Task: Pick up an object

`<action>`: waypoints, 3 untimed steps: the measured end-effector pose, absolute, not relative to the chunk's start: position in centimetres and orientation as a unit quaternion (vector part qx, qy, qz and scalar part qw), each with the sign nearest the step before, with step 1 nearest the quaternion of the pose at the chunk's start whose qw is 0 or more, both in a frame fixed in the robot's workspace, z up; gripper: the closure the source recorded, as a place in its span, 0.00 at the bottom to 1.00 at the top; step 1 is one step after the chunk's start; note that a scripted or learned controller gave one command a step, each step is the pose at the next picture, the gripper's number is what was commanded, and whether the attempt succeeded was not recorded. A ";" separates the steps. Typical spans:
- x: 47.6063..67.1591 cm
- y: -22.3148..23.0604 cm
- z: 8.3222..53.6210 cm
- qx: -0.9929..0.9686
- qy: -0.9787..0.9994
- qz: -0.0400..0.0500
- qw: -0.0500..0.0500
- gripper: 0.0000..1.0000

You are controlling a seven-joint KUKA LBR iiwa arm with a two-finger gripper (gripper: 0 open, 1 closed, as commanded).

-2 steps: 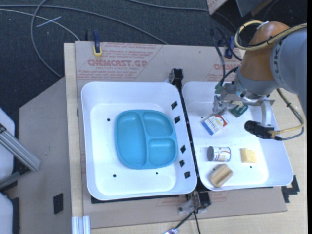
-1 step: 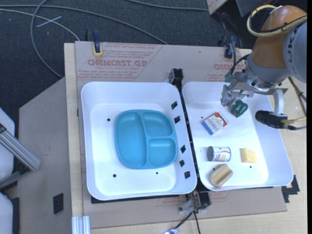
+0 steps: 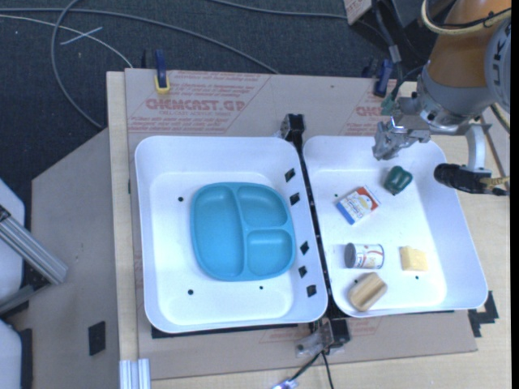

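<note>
Green block [image 3: 397, 179] is sitting just near of your jaws [image 3: 392, 147]; you're approaching, grip state unclear; next, descend onto it.

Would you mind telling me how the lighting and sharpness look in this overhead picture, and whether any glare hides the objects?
Camera view: even, diffuse lighting; the shallow white right-hand bin is bright but not blown out; soft short shadows under the small white can and the dark green block; the grey gripper is slightly soft; the light blue divided plate shows faint sheen, no obscuring glare.
</note>
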State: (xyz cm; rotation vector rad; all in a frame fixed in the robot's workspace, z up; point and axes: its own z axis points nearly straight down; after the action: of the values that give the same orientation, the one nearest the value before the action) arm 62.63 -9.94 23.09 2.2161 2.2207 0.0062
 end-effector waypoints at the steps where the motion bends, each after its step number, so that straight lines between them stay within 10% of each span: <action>1: 62.7 -9.9 26.0 0.707 0.707 0.002 0.002 1.00; 3: 61.9 1.4 23.7 0.705 0.709 0.000 -0.002 1.00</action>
State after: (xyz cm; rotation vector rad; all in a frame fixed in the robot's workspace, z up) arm 61.94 1.36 23.74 2.2180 2.2299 -0.0007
